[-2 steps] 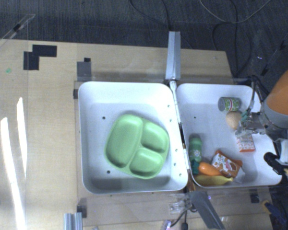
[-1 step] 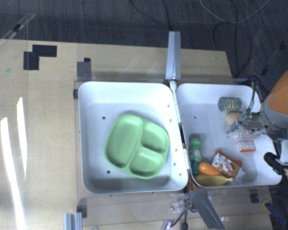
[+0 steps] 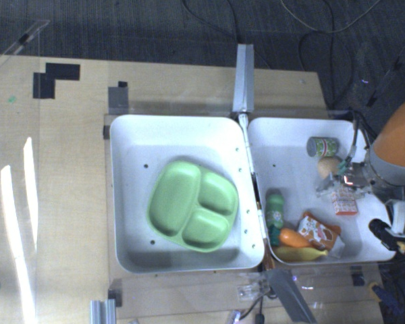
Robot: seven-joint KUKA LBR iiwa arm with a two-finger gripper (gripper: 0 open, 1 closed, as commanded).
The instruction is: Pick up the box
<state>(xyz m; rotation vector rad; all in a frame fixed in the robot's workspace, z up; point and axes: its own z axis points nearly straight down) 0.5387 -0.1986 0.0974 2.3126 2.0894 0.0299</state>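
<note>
We see the small orange printed carton box lying tilted in the right white bin, near the gripper and below it in the picture. The box rests against a yellow banana; we cannot tell the gripper's state.

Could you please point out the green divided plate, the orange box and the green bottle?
green divided plate [image 3: 192, 206]: camera view, centre where its dividers meet.
orange box [image 3: 318, 231]: camera view, middle of its top face.
green bottle [image 3: 275, 210]: camera view, mid-body.

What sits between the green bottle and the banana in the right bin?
In the camera view, a carrot lies between the green bottle and the banana, touching both.
</note>
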